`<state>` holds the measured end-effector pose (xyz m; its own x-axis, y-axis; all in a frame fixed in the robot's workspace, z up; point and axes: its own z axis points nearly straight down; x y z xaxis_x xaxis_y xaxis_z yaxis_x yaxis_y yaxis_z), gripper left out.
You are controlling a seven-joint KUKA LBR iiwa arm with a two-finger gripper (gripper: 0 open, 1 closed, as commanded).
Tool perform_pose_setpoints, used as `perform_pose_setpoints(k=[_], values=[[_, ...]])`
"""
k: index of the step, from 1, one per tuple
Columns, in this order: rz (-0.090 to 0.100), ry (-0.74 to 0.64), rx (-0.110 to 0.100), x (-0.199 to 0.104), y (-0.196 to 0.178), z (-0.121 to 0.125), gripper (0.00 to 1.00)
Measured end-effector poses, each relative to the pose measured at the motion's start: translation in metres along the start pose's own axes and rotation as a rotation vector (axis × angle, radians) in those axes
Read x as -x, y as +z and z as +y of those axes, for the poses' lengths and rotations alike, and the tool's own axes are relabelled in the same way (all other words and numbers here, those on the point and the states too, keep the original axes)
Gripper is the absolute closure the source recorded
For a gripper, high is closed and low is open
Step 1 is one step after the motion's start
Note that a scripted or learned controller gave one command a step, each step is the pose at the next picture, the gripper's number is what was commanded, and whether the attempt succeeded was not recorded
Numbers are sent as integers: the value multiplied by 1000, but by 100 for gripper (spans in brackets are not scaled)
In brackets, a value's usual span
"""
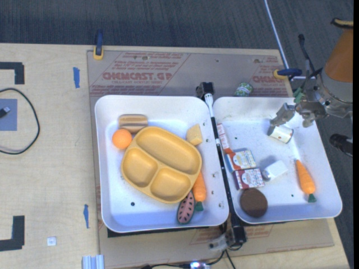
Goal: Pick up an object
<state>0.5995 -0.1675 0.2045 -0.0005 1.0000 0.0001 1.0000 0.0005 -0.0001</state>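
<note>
My gripper (293,118) hangs over the far right part of the right bin (331,206), open, with nothing between its fingers. One grey finger (279,117) is just above a small white and yellow block (280,133) on the bin floor. Lower in the same bin lie a carrot (304,176), a white block (275,170), two small cartons (244,159) (251,178) and a brown round piece (254,202).
The left bin (106,116) holds a yellow divided plate (161,163), a hot dog (133,120), an orange (122,139), a cheese wedge (194,134), a second carrot (199,188) and a watermelon slice (185,210). A small green thing (243,88) lies behind the bins.
</note>
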Motion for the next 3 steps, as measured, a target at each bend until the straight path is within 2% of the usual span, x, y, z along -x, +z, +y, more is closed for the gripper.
perform_pose_setpoints(k=[1,2,3], values=[[-1,0,3,29,109,25,0],[1,-1,-1,-18,119,26,0],[-2,-1,8,-17,105,29,100]])
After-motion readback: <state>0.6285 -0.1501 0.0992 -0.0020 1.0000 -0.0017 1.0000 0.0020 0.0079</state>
